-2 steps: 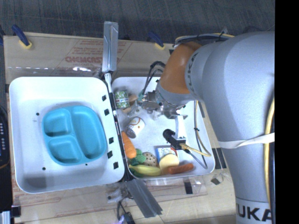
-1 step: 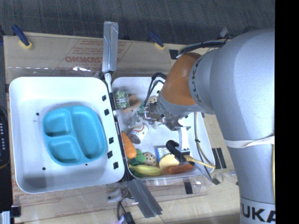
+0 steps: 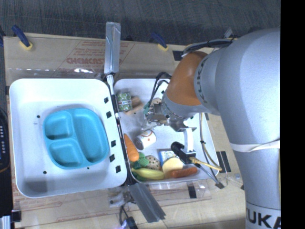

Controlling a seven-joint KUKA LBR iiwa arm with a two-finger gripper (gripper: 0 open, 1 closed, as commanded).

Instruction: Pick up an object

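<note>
Gripper [image 3: 153, 114] — lowered over the middle of the right bin [image 3: 143, 86], finger state not discernible — is catalogued just above the small white cup-like object [image 3: 146, 139], which lies immediately toward the bin's near side, carrot [image 3: 131, 149] beside it.

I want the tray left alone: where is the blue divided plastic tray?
The blue divided plastic tray lies in the left white bin, beyond the divider from the carrot.
</note>
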